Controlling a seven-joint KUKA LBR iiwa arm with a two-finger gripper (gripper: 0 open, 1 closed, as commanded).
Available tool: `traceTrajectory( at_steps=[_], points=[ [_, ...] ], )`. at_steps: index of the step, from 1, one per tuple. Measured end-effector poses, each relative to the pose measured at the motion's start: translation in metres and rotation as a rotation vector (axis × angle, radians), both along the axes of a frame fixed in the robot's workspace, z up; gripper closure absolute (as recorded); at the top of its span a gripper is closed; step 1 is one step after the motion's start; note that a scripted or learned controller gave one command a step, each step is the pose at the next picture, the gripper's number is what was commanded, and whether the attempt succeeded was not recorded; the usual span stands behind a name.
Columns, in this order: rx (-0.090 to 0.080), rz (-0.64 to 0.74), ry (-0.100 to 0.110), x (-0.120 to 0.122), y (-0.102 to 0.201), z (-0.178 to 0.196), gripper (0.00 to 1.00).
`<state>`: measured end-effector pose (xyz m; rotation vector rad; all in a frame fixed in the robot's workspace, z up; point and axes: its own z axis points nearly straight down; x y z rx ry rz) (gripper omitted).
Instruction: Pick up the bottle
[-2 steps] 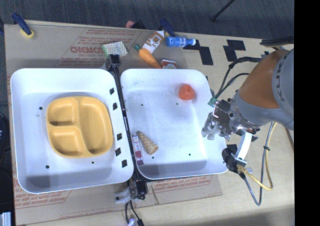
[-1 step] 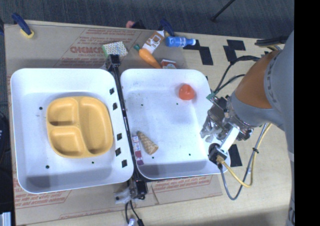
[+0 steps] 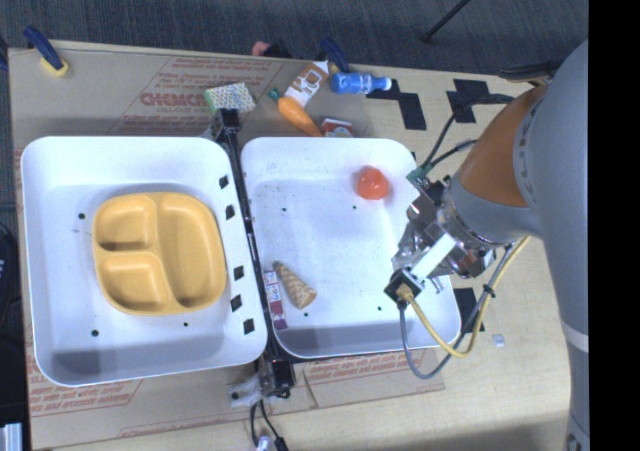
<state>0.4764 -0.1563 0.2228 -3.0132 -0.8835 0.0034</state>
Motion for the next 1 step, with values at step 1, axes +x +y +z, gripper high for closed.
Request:
traceTrajectory(
  at_steps=[1],
  points=[
    [0.001,-0.236,0.002,-0.0006,-0.0509,-0.0329,1.0]
  ],
)
